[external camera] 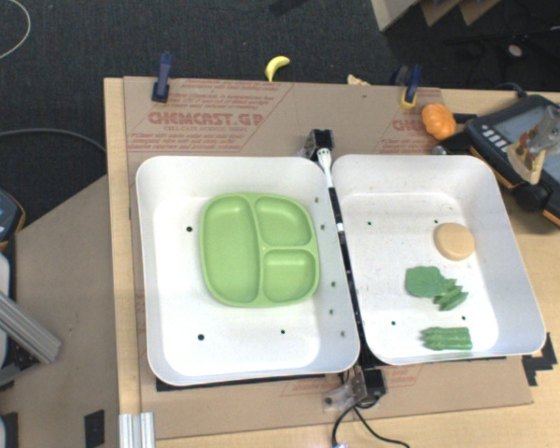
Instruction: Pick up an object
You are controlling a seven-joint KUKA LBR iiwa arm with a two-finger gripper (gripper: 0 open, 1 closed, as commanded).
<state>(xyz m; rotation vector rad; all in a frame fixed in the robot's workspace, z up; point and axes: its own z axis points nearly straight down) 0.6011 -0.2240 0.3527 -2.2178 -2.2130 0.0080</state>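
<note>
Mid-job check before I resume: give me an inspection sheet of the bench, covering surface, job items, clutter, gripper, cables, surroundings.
Surface: cardboard sheet under two white bins, left bin and right bin, side by side.
Job's things: green divided plate in the left bin; tan round piece, green leafy piece and green strip in the right bin.
Clutter: yellow banana-shaped piece and orange piece outside the bins; blue clamps.
Gripper: nothing seen.
Cables: white cable on the floor, black cable at the front edge.
Surroundings: dark carpet, handheld controller.

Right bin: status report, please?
Right bin holds tan disc, two green pieces. All lying loose, apart. Green tray in left bin.
</note>
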